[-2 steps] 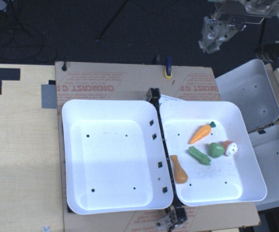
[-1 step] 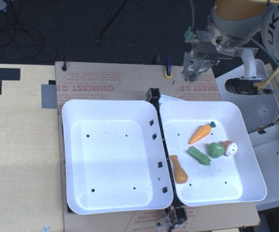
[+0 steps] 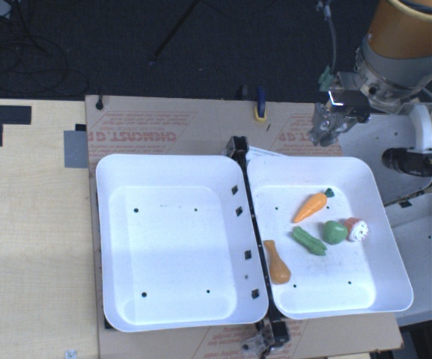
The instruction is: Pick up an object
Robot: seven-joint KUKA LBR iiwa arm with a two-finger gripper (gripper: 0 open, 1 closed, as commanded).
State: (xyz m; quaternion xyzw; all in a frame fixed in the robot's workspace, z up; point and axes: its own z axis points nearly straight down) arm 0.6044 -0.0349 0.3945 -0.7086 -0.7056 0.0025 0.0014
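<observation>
Toys are gathered in the right bin, a shallow white plastic tray with rounded corners and a smooth, glossy floor. A matching left bin is set just beside it, the two joined along a dark clipped seam. Both are borne on a brown cardboard sheet laid over a pale wooden bench.

The arm, grey with an orange band, is seen at the upper right, and its gripper is held above the cardboard beyond the far rim of the right bin, apart from every toy. Whether it is wide or narrow cannot be told.

Among the toys, the carrot is tapered and orange, its long axis slanted, green top pointed to the upper right. A tan pear-shaped piece is laid near the seam, narrow neck pointed away. A green pod is slanted between them, touching a round green ball, which is pressed against a small red-and-white piece.
</observation>
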